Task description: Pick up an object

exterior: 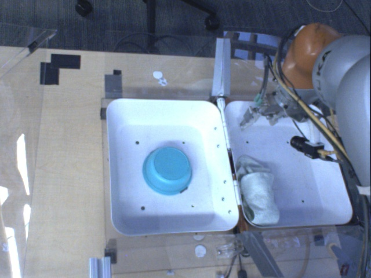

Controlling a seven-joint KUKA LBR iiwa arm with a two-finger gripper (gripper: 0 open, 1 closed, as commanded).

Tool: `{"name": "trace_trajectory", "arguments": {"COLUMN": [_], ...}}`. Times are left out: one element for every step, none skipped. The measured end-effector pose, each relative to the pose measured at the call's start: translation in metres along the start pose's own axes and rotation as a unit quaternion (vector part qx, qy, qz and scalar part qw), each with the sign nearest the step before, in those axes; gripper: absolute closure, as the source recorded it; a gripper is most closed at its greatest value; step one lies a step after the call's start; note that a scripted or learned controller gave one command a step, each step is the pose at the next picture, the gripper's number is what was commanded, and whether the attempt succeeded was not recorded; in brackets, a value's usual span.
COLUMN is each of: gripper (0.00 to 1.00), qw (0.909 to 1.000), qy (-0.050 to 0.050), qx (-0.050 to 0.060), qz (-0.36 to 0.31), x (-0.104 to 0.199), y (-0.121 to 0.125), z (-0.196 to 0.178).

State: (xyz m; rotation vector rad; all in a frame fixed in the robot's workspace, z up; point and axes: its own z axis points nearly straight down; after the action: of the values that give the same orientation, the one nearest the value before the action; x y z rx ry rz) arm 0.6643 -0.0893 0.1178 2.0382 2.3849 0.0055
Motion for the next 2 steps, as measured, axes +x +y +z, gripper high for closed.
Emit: {"name": "trace_trajectory", "arguments": {"gripper": [1.00,1.00], "qw": [1.0000,0.9986], "qy": [-0.001,0.000], "qx": [-0.003,-0.001], "qz": [-0.001,-0.053], "x": [0.001,0.026], "y": [0.002,0.011], "z": [-0.012,-0.094]}}
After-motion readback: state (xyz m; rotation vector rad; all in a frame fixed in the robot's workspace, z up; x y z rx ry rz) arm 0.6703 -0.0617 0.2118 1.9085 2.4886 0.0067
